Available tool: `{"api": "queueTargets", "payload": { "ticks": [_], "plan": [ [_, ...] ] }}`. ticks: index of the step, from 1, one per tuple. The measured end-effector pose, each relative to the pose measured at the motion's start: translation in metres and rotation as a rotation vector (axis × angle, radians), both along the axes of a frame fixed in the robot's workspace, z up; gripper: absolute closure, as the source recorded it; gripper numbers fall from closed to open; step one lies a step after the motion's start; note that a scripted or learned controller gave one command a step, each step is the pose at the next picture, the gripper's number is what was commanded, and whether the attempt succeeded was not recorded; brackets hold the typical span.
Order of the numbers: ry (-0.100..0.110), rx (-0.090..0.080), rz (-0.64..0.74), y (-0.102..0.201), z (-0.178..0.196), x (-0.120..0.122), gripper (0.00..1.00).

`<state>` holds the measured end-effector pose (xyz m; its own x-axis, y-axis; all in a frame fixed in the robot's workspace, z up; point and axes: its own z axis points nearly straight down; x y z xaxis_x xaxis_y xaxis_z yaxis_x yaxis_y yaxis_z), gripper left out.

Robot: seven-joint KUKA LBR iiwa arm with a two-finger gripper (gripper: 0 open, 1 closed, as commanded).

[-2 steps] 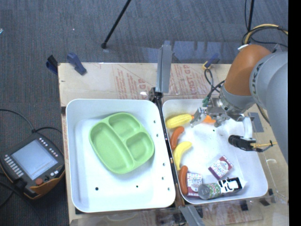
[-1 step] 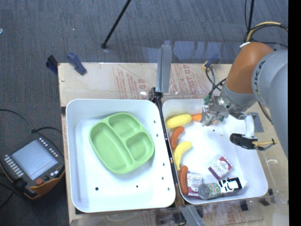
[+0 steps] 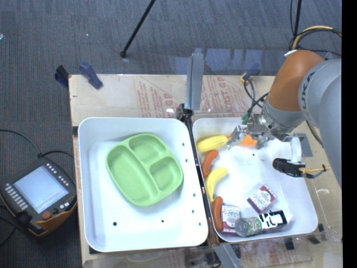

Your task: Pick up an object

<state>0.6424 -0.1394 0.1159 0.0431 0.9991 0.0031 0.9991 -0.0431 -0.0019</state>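
In the right bin, a small orange thing (image 3: 249, 142) lies near the back wall, just beside a yellow banana (image 3: 212, 143), right at the gripper's (image 3: 244, 134) metal fingertips

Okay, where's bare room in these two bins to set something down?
Left bin: a bare strip around the green tray, widest along the near edge. Right bin: the middle, between the bananas and the packets. Crowded along its left wall and near corner.

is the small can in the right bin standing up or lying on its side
Lying on its side: the can shows its round end facing left and its labelled body stretched along the floor of the right bin.
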Motion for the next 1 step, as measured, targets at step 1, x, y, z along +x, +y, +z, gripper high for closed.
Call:
{"api": "queueTargets", "payload": {
  "ticks": [1],
  "plan": [
    [-0.002,-0.003,-0.061,-0.0419,-0.0289,0.0019,0.00]
  ]
}}
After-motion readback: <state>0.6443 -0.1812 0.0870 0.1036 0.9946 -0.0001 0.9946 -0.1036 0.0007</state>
